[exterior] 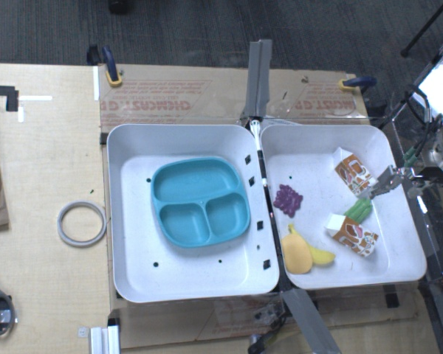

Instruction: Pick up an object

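Your hand (376,188) sat low at the right edge of the right bin (399,271), its tips near the upper patterned carton (352,173) and just above the green item (359,210), and I could not tell whether it was open or closed, nor that anything lay between its tips. In that bin, toward the lower right of the frame, a second patterned carton (354,235), a yellow toy banana (322,256), an orange-yellow pear-shaped toy (296,254) and a purple grape cluster (287,199) all rested on the floor. You had nothing lifted as far as the view showed, so I judged the grasp and the lift were both left to do.
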### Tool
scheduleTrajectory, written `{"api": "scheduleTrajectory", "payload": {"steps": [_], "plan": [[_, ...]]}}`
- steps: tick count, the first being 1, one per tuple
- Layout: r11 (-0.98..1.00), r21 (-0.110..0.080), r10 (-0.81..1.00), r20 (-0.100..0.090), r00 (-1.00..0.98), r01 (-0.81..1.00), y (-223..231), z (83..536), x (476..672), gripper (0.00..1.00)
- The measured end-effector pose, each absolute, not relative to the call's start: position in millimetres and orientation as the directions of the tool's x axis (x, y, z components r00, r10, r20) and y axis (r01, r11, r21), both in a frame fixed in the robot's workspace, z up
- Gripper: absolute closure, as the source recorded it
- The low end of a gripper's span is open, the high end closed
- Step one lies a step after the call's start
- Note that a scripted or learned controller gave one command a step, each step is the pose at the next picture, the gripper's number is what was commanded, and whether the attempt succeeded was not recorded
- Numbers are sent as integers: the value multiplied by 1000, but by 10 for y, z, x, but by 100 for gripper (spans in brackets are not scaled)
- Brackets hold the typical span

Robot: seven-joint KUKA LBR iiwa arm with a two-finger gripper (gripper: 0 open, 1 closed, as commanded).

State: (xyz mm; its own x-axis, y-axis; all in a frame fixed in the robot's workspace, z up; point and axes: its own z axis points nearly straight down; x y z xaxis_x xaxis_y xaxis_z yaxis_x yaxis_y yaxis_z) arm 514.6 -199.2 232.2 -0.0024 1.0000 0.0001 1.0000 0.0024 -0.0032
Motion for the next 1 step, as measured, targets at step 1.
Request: {"api": "scheduleTrajectory", "payload": {"steps": [1], "plan": [[154, 0, 988, -2, -154, 988, -2216, 1965, 6067, 0]]}}
